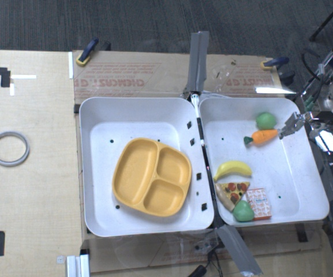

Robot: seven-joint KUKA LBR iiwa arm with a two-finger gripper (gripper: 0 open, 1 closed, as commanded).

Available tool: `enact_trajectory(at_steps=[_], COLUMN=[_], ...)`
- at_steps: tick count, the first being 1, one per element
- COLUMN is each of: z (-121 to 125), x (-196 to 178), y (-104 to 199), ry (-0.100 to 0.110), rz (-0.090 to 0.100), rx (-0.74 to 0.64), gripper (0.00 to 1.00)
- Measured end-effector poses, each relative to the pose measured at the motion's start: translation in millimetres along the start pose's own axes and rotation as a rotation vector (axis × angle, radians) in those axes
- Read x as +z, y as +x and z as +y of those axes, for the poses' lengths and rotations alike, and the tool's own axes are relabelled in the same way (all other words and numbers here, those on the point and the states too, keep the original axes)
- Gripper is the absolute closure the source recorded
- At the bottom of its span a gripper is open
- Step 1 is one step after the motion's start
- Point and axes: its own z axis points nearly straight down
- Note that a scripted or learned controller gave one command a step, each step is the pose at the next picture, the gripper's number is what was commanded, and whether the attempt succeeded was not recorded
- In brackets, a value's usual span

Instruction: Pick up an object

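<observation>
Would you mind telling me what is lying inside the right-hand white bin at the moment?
Inside the right bin: a green ball, a toy carrot, a banana, a pizza slice, a small carton and a green piece covering the carton's corner.

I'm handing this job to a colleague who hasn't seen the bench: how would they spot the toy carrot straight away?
Look in the right-hand shallow white bin, toward its far right corner. There, just below a round green ball, lies the small orange toy carrot, on its side with its green stem end pointing left. It is the one orange item in that bin, and the gripper sits right at its right tip.
</observation>
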Motion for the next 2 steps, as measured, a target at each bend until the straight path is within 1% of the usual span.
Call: enact_trajectory(at_steps=[1,2], z=[46,74], x=[28,138], y=[-7,-9], ry=[-0.002,-0.005], rz=[-0.001,-0.002], rx=[-0.121,-0.404], gripper=[0.00,0.00])
